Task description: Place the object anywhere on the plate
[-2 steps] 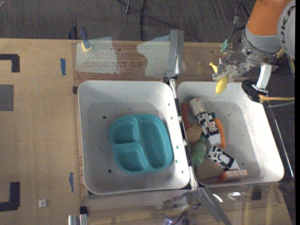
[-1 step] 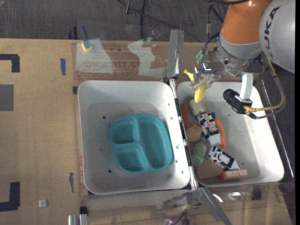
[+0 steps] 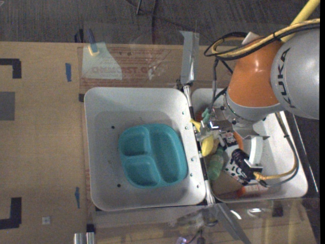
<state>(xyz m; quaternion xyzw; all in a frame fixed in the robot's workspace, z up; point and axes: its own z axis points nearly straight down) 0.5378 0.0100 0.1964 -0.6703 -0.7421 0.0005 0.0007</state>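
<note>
Camera view, from above the bench: two shallow white bins sit side by side, touching along their inner walls. The left bin (image 3: 99, 111) holds one teal plate (image 3: 152, 154) with three compartments, lying flat near the bin's middle; nothing rests on any of the three sections.

The single grey arm (image 3: 299, 80), with its orange band (image 3: 251, 80), reaches in from the right and hangs over the right bin (image 3: 297, 184), covering much of it. Its gripper (image 3: 216, 131) sits low against the bin's left wall, and whether it is spread or closed cannot be made out, since the wrist hardware blocks the sight line.

Three loose objects can be counted in the right bin, all close to the dividing wall: one yellow object (image 3: 208, 145) just below the gripper, one green object (image 3: 215, 165) touching or just beside it further toward the near edge, and one orange-red object (image 3: 250, 189) at the near side, partly hidden under the arm's black fittings. It cannot be told whether the gripper touches the yellow one.

One yellow cable (image 3: 277, 176) loops across the right bin, and another runs off the frame's upper right corner.
</note>
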